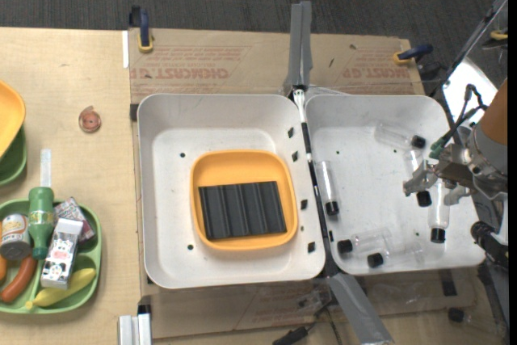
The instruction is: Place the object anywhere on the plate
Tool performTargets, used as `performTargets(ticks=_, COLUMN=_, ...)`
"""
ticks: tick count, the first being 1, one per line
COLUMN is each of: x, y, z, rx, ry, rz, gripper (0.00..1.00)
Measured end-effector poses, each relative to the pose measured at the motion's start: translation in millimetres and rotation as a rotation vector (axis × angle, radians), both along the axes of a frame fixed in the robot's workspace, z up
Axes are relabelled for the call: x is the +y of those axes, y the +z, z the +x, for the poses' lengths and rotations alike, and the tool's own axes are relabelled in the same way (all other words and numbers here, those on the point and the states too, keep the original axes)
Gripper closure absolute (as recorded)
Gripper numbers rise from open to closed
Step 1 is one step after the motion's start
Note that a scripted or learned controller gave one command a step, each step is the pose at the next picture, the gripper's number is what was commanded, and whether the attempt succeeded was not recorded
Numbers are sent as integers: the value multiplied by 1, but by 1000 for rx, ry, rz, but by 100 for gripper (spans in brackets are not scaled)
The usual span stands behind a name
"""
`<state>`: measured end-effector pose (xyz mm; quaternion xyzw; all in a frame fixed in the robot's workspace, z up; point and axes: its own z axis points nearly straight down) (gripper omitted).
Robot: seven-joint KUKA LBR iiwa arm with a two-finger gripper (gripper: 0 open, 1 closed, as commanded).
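An orange plate (242,166) with a dark ridged insert sits in the left bin (161,174). Several clear vials with black caps lie in the right bin (363,174): one (325,183) by the left wall, one (394,136) at the back, one (361,241) near the front and one (441,216) at the right. My gripper (432,188) hangs low over the right side of this bin, just above the rightmost vial. A small black cap (423,198) shows directly beneath it.
A metal divider (300,52) runs between the bins at the back. Left of the bins, on the wooden bench, stand a green tray (81,279) of toy food and part of a yellow bowl (8,121). Cables and the arm crowd the right edge.
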<state>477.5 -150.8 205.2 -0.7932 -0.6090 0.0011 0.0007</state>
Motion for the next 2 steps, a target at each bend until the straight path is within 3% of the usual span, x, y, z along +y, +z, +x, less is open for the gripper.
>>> performTargets(ticks=1, x=8, y=25, z=102, rx=1, ry=188, rz=-1, gripper=100)
performTargets(ticks=2, x=28, y=25, z=179, rx=0, ry=230, rz=-2, gripper=100)
